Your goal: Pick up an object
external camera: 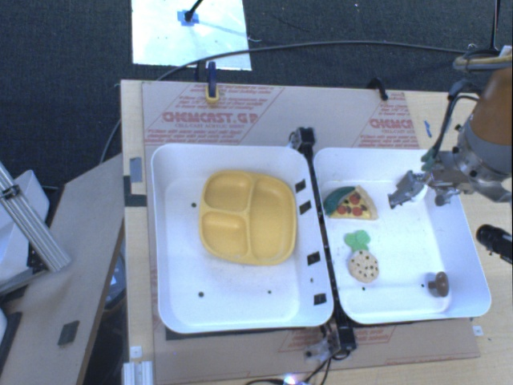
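Note:
In the right bin (457, 239) lie a toy pizza slice (351, 203) with a green crust, a pineapple-shaped toy (362, 261) with green leaves, and a small brown piece (438, 284) near the front right corner. My gripper (409, 188) hangs over the right bin's far right part, its grey fingers pointing left toward the pizza slice and standing apart from it. Nothing shows between the fingers.
The left bin (180, 295) holds a yellow divided plate (247, 216). A black divider with clips (313, 215) runs between the bins. The arm's body (489, 135) stands over the right edge. A cable (345, 48) crosses the back.

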Controlling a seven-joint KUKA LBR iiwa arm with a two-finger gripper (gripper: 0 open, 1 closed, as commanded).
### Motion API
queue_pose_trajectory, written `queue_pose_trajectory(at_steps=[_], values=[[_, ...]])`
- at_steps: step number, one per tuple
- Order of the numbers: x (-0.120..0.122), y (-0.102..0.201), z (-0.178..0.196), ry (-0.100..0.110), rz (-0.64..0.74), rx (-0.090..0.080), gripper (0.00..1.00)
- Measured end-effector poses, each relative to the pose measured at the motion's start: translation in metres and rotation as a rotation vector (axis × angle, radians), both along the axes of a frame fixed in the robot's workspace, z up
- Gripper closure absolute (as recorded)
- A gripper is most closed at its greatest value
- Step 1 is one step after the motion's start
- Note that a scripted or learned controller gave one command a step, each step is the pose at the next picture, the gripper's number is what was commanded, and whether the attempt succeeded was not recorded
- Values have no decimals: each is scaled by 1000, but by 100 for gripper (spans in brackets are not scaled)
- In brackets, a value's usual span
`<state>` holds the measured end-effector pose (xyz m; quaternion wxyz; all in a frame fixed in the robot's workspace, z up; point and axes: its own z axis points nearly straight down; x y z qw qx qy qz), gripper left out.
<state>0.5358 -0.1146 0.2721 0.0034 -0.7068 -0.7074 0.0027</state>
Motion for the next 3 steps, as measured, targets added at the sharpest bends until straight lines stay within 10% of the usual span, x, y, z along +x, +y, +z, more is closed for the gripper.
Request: queue_pose_trajectory(at_steps=[3], values=[[9,-7,-89,-8,0,-1,0]])
